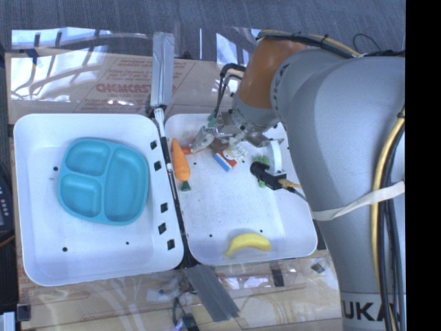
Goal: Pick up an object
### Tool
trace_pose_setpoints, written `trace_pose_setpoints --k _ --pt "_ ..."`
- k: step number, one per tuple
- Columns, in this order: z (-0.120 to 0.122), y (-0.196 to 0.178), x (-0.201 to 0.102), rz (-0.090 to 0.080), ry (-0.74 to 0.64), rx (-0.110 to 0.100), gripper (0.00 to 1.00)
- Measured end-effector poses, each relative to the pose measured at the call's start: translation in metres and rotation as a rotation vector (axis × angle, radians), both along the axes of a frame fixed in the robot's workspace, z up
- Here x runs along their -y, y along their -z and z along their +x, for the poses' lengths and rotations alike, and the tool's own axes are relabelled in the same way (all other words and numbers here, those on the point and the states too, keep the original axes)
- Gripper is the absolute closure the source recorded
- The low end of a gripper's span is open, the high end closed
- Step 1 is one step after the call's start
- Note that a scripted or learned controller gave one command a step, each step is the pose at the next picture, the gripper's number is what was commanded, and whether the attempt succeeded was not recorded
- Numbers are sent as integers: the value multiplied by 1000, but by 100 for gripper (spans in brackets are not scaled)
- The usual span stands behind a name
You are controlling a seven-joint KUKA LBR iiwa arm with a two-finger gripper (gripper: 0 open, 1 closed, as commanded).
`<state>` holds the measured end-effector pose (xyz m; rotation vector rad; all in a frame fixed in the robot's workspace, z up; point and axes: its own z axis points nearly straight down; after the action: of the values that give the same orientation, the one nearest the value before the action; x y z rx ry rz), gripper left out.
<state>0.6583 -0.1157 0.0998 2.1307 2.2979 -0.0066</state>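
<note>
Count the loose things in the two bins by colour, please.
Blue: 1, the divided plate
Orange: 1, the carrot
Yellow: 1, the banana
Blue, white and red: 1, the small block
Total: 4

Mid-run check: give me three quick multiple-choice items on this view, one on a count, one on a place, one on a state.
1. How many compartments does the plate have? A two; B three; C four.
2. Where is the banana? A on the plate; B in the right bin; C outside both bins.
3. The carrot is: A lying flat; B standing on end; C lifted off the floor.

Answers:
1 B, two small sections sit beside one large.
2 B, it rests by that bin's front wall.
3 A, it lies lengthwise by the bin's left wall.
</note>
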Motion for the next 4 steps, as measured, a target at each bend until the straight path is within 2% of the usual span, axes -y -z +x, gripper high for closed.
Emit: trace_pose_setpoints --k 1,2,3,4 --pt "-1 -102 -19 7 -194 -2 0" --pt "-23 -91 -31 8 -168 -9 0" --pt "-20 -1 54 6 -51 7 0" --pt "-12 0 55 5 -20 6 0"
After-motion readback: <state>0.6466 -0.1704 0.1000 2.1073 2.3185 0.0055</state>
